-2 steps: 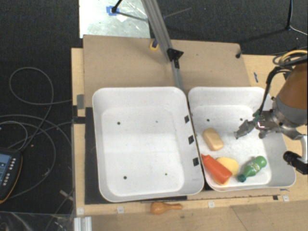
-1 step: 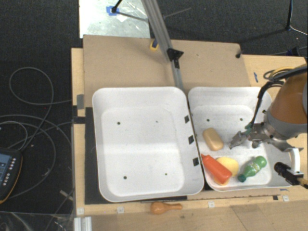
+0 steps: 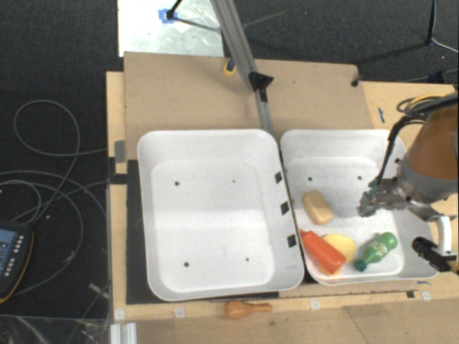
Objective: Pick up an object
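Note:
The right bin (image 3: 337, 145) holds a tan block (image 3: 317, 207), an orange-red carrot-like piece (image 3: 322, 253), a yellow round piece (image 3: 341, 245) and a green bottle (image 3: 376, 251). My gripper (image 3: 371, 201) hangs over the right part of this bin, to the right of the tan block and above the green bottle. Nothing shows between it and the objects below. The arm's orange band (image 3: 435, 149) and grey wrist rise behind it at the right edge.
The left bin (image 3: 208, 213) sits beside the right one, joined by black clips (image 3: 284, 207). A small orange-brown object (image 3: 246, 308) lies on the bench in front of the bins. A grey pole (image 3: 240, 45) slants in from the top.

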Tool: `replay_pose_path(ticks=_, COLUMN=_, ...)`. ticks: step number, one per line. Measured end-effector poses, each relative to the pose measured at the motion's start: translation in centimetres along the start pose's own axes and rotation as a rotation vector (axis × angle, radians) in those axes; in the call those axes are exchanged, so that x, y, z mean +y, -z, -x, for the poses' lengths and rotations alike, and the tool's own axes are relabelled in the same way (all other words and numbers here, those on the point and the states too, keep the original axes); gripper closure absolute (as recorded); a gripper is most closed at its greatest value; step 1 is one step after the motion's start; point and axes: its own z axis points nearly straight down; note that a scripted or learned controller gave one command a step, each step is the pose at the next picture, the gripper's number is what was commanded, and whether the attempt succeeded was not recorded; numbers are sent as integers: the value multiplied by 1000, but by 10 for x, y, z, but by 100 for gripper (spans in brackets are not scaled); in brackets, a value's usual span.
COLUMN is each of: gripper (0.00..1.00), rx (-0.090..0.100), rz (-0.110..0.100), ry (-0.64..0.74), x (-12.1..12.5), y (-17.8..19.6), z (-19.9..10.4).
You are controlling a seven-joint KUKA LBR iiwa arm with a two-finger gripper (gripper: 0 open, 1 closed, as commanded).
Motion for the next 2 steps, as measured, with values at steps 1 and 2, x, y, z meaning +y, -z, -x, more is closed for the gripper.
replay_pose_path(ticks=1, gripper=100, rx=-1, rz=3, ry=4, x=-6, y=61, z=-1)
replay_pose_path(ticks=2, gripper=100, rx=-2, rz=4, ry=6, x=-3, y=113, z=0)
